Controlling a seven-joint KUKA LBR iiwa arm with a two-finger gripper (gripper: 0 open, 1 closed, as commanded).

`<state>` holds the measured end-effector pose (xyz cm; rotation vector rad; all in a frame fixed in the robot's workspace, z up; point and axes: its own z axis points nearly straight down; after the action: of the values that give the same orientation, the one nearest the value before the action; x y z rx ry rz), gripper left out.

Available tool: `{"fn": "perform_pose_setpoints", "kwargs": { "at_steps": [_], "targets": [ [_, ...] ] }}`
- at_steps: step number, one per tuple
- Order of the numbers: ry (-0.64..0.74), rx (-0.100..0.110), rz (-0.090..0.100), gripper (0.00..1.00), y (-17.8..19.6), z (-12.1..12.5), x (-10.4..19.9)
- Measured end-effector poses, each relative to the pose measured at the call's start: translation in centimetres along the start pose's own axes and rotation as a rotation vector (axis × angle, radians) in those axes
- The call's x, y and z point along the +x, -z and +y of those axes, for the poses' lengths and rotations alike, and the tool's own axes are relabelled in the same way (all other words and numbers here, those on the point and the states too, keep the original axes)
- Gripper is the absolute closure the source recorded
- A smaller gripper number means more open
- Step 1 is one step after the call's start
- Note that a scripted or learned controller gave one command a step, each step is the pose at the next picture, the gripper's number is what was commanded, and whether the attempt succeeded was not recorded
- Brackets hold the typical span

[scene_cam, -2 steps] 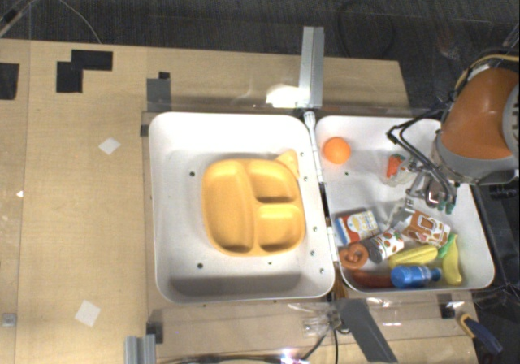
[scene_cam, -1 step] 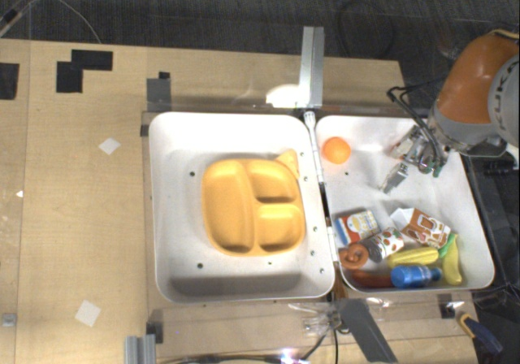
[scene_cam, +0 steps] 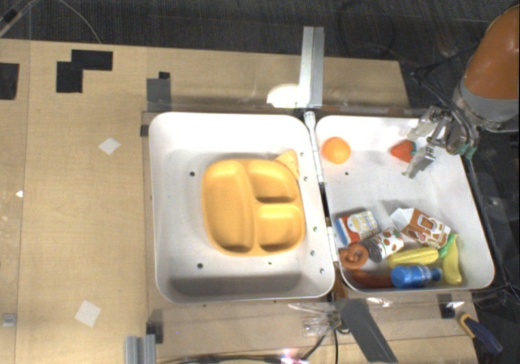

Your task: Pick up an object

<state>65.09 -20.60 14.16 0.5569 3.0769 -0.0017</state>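
You are watching the approach step: the gripper point(scene_cam: 424, 149) is hovering at the right bin's point(scene_cam: 479, 216) upper right, just beside a small red object point(scene_cam: 400, 150). Its fingers seem apart, gripping nothing. Next, it needs lowering squarely over that piece.

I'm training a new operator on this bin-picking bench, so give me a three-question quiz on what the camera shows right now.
1. True or false: the yellow divided tray lies in the left bin.
2. Which thing lies nearest the gripper? A) orange ball B) small red object C) blue bottle
3. Fill in: most of the small items are piled at the right bin's ____ end in the view.

Key: 1 true; 2 B; 3 lower (near).
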Motion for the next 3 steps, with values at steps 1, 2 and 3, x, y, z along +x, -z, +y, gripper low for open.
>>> {"fn": "perform_pose_setpoints", "kwargs": {
  "at_steps": [1,2,3],
  "targets": [
    [-0.251,0.0,0.003,0.0,-5.2,0.1,6.2],
    [-0.509,0.001,0.004,0.0,-5.2,-2.4,6.8],
    [-0.342,0.001,0.003,0.0,-5.3,-0.3,1.2]
  ]
}}
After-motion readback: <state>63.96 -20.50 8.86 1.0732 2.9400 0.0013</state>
